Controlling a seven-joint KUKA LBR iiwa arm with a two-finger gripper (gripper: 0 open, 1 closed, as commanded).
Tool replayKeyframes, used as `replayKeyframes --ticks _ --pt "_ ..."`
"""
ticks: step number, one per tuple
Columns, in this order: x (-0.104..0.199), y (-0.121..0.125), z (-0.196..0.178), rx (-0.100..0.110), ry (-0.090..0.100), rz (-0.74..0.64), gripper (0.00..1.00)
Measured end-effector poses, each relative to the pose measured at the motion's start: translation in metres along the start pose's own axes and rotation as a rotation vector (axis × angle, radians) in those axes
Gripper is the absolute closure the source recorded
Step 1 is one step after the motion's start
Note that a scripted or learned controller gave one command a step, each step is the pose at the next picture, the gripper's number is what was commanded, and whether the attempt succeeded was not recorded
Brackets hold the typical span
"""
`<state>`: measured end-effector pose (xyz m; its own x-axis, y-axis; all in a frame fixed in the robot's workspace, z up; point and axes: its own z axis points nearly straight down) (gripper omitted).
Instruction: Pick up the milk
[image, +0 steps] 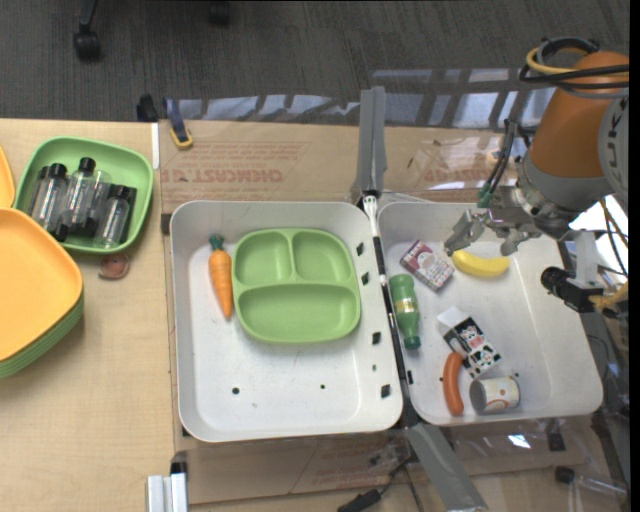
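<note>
The milk (470, 343) is a small white carton with black cow patches, lying on its side in the lower middle of the right bin (560, 350). My gripper (490, 238) hangs over the far part of that bin, just above a yellow banana (481, 264). Its two fingers are spread open and hold nothing. The milk lies well below and slightly left of the gripper in the view, apart from it.
Around the milk are a green bottle (404, 310) to its left, an orange sausage (453, 384) and a grey can (495, 392) in front, and a pink-white packet (427, 266) behind. The left bin (200, 380) holds a carrot (220, 277) and a green divided plate (295, 283).
</note>
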<state>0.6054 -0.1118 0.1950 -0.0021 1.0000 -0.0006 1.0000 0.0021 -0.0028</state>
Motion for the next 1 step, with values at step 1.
replayKeyframes --ticks 1 --pt "-0.0109 -0.0681 0.1044 0.000 0.001 -0.178 0.00"
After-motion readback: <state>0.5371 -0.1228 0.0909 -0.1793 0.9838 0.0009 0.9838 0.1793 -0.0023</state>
